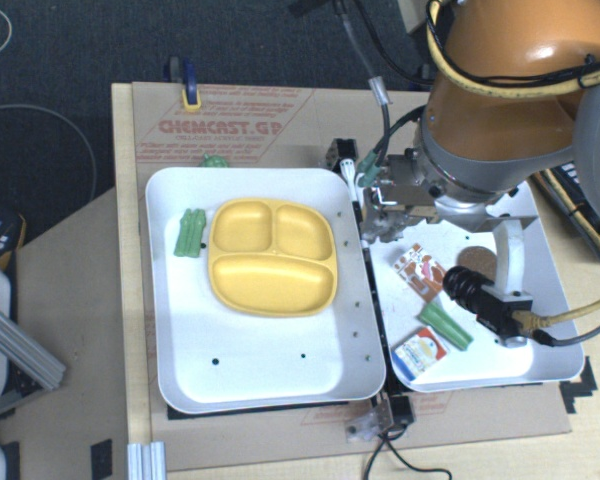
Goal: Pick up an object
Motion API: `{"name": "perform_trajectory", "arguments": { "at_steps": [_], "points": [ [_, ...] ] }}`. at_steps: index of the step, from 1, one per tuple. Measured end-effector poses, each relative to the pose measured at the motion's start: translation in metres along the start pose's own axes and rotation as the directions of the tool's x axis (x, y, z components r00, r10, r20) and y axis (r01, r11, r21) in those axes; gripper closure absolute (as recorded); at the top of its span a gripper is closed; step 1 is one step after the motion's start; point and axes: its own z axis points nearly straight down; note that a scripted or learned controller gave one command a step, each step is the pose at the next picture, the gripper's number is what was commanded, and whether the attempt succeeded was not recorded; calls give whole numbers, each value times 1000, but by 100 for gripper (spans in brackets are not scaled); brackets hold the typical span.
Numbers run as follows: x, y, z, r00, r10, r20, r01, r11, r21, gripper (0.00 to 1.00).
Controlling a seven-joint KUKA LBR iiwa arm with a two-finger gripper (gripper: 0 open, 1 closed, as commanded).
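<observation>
nothing is lifted that i can see. the candidates nearest the tool lie in the right bin (pixel 480 380): a red-and-white packet (pixel 420 270) near its middle, a green stick (pixel 447 325) just below it, lying at a slant, and a small printed pouch (pixel 420 351) by the bin's near edge, close beside the stick's lower end. a brown disc (pixel 477 260) lies just right of the red-and-white packet.

the gripper (pixel 380 213) hangs over the far left corner of that bin, close to the wall it shares with its neighbour, above and left of the red-and-white packet. i can't tell from here whether it is open or closed; the wrist hides it.

the left bin (pixel 260 373) carries a yellow divided plate (pixel 273 258) in its far half, with a green block (pixel 190 233) just off the plate's left side. both bins sit on a brown board (pixel 140 268).
</observation>
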Motion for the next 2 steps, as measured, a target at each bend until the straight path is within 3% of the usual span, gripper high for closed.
{"name": "perform_trajectory", "arguments": {
  "at_steps": [1,2],
  "points": [
    [-3,-1,-4,1000,5,5,-5,1000,11,100],
    [29,0,-65,1000,3,2,-3,1000,6,100]
  ]
}}
